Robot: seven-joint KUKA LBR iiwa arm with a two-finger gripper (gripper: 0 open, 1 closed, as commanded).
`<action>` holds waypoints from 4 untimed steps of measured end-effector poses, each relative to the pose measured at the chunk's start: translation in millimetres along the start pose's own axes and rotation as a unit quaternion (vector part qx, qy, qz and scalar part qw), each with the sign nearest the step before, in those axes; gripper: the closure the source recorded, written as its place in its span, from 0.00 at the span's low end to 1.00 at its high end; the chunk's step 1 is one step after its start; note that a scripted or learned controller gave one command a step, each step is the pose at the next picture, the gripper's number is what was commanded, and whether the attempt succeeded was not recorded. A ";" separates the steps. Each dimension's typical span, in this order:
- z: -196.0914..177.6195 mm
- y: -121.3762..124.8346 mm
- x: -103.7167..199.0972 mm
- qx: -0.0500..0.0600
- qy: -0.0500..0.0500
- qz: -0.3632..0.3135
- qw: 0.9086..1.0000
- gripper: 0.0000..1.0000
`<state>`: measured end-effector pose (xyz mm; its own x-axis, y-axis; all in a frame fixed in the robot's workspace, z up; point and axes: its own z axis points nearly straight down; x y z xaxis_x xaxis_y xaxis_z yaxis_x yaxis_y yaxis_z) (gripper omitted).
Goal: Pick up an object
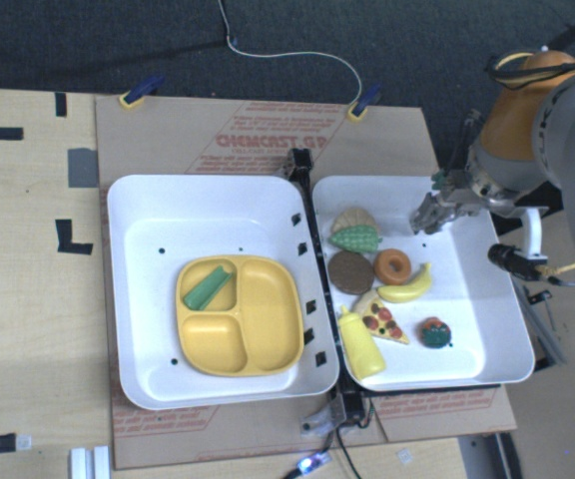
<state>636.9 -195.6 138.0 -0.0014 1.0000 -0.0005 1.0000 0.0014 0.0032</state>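
Plastic toy food clustered in the right bin (487, 352): donut (393, 265), banana (408, 285), pizza slice (382, 322). Tool (429, 214) poised above that bin's far side, apart from the donut, likely lining up a descent. Open or closed: cannot tell.

Yellow tray (258, 327) holds a green piece (207, 288); both bins (133, 267) white.
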 end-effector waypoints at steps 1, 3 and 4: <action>-45.9 7.9 4.3 -0.001 0.000 0.000 1.000 1.00; -93.2 -24.6 51.8 0.002 0.001 -0.002 1.000 1.00; -92.5 -55.9 80.4 0.004 0.001 0.000 1.000 1.00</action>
<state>580.5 -115.2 230.2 -0.0024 1.0000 0.0006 1.0000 0.0024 -0.0039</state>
